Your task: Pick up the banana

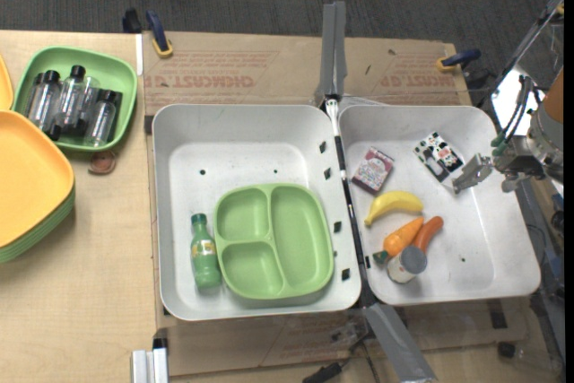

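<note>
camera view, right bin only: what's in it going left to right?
Purple card box → banana → carrots → black-and-white cow-pattern box → gripper at the bin's right side. The small grey round piece below the carrots overlaps them in this order, so I left it out.

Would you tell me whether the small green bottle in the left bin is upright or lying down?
Lying down: the small green plastic bottle rests on its side beside the green divided tray, cap pointing away.

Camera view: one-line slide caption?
Tool at the right bin's far right edge, apart from the banana lying beside two carrots.
</note>
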